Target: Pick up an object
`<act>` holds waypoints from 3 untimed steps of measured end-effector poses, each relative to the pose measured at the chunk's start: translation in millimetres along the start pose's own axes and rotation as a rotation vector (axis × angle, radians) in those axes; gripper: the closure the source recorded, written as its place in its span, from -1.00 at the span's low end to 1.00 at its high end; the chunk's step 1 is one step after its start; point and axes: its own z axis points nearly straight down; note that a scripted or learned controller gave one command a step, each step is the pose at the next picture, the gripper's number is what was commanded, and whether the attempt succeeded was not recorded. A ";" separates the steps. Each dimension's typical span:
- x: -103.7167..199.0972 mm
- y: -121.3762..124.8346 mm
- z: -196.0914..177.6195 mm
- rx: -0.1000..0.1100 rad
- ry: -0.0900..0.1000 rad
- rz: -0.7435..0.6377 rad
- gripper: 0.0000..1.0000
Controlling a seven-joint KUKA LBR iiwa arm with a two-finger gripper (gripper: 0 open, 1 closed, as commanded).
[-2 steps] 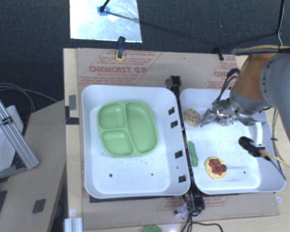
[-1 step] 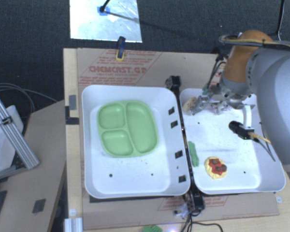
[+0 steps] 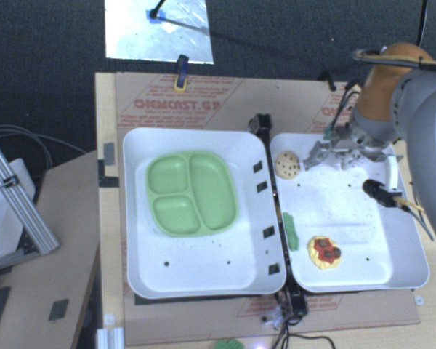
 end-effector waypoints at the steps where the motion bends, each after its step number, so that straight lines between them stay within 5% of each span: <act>1: 15.4 2.3 -42.7 -0.010 -0.001 -0.007 -1.00; 2: -67.6 0.1 6.0 -0.003 -0.001 0.002 -1.00; 3: -62.9 -19.0 8.1 -0.005 -0.002 -0.003 -1.00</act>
